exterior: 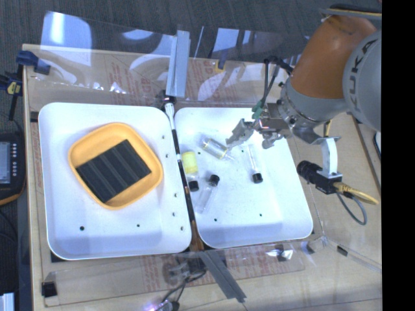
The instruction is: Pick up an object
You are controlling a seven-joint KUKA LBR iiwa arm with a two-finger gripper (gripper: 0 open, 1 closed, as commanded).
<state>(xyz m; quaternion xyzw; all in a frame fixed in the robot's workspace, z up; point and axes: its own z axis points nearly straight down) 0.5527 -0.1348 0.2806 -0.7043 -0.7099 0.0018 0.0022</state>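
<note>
gripper (pixel 238 133): over right bin (pixel 293 220) | opening: cannot tell | near clear vial (pixel 213 147)

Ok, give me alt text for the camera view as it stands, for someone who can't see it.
The gripper hangs low over the right bin, beside a clear vial, with nothing seen between its fingers. That bin also holds a yellow piece and several small black-capped vials. The left bin holds an orange tray with a dark ribbed insert.
</note>
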